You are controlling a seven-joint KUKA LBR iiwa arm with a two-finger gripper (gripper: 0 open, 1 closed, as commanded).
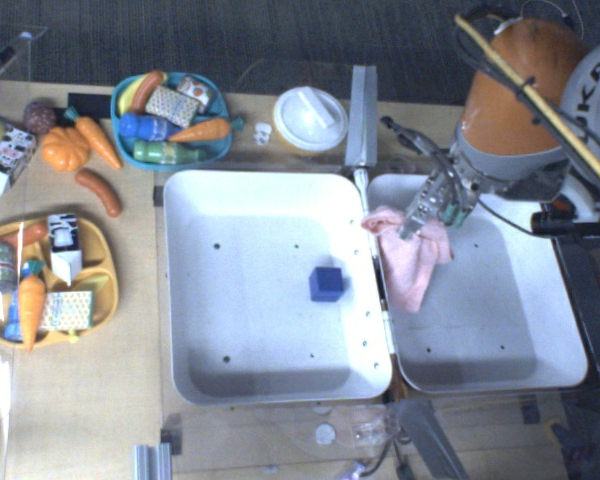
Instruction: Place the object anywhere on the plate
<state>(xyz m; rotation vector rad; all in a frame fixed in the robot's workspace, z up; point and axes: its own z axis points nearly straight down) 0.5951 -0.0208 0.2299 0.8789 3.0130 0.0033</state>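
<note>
Clearly gripping the pink cloth (412,263) at its upper edge: gripper (427,211) closed on a fold, above the right bin (540,358) near the wall shared with the left bin (210,368). Hanging limp, long axis running down from the pinch toward the near side, one corner draped toward the divider. Likely to snag on that wall or slip from so thin a pinch. No plate evident nearby; blue cube (327,283) lying apart.

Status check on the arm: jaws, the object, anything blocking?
Gripper over right bin's upper-left corner, pink cloth hanging at the jaws, draped over the divider. Blue cube alone in left bin. Nothing else near the cloth.
</note>
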